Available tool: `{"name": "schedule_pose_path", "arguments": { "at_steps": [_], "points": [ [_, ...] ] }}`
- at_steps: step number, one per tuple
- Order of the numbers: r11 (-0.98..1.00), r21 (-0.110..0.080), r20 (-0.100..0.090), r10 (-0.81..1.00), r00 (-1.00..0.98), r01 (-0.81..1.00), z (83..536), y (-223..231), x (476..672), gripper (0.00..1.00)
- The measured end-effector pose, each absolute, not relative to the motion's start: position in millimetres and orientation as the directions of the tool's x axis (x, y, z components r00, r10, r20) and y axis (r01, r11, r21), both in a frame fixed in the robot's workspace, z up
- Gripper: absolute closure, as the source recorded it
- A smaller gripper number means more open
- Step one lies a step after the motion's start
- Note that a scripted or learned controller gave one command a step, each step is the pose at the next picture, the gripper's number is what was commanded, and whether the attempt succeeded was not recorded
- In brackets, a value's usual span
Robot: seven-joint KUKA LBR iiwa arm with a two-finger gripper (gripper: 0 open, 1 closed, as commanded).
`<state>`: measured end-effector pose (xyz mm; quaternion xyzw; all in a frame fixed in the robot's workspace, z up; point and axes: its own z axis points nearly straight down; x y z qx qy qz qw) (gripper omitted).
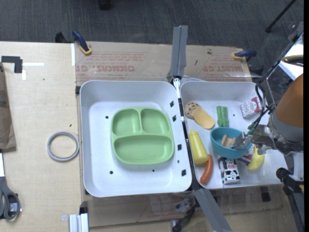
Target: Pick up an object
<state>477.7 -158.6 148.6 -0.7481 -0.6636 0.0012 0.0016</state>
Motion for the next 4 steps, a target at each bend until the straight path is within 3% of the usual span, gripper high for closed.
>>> {"name": "schedule_pose_path", "arguments": {
  "at_steps": [1,2,3,4],
  "points": [
    [-0.211,0.001,0.012,0.977,0.211,0.978,95,-182,519.6,0.0],
    [-0.217,0.006,0.003,0.976,0.217,0.976,102,-188,519.5,1.0],
    [-0.217,0.005,0.002,0.976,0.217,0.976,102,-188,519.1,0.0],
    [-0.175,-0.003,-0.001,0.985,0.175,0.985,89,-161,567.5,0.0]
  ]
}}
